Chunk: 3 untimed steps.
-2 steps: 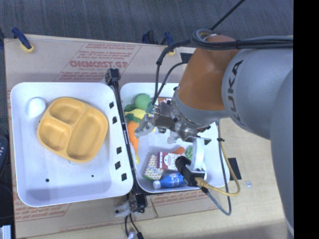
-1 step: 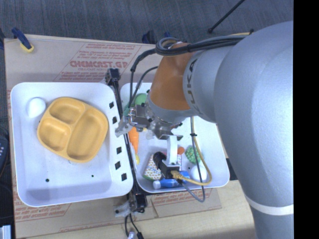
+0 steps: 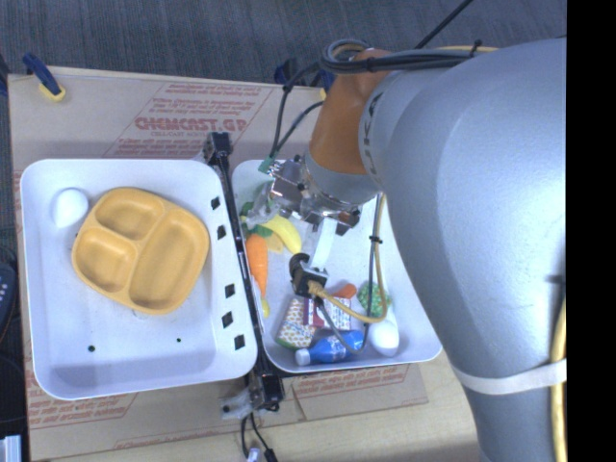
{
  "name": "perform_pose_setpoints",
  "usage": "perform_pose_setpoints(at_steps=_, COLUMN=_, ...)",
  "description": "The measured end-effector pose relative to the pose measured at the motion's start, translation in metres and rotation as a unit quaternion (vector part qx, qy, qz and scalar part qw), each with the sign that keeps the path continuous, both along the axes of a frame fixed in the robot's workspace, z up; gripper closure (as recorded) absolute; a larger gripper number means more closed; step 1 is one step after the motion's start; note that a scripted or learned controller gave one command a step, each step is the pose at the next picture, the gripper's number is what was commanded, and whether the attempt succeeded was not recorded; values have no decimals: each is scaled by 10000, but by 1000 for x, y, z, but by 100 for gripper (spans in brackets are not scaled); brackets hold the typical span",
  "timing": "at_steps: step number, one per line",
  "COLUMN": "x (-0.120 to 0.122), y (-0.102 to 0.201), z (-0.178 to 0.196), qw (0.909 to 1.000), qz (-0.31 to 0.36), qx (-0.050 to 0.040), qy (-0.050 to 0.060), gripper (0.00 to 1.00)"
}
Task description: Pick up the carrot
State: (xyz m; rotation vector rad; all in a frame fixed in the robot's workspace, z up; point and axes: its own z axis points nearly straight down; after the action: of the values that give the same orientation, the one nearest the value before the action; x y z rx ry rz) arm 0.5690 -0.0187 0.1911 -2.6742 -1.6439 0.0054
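We saw a dark grey carpeted floor (image 3: 144, 12) running along the top of the scene, its weave showing as fine ribbing. Below it lay the bench top, covered by a flat sheet of brown cardboard (image 3: 183, 114) printed with red lettering; the same cardboard edged out again at the bottom. A blue clamp (image 3: 43, 75) gripped the cardboard's upper left corner. The light was even and soft, and cast only faint shadows.
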Motion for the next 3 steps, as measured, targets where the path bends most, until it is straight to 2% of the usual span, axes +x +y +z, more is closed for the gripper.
perform_pose_setpoints(at_steps=1, x=-25, y=17, z=0, qw=9992, qz=-404, qx=6, qy=17, gripper=0)
perform_pose_setpoints(at_steps=2, x=-25, y=17, z=0, qw=9992, qz=-404, qx=6, qy=18, gripper=0)
perform_pose_setpoints(at_steps=3, x=-53, y=23, z=0, qw=9789, qz=-2044, qx=0, qy=26, gripper=0)
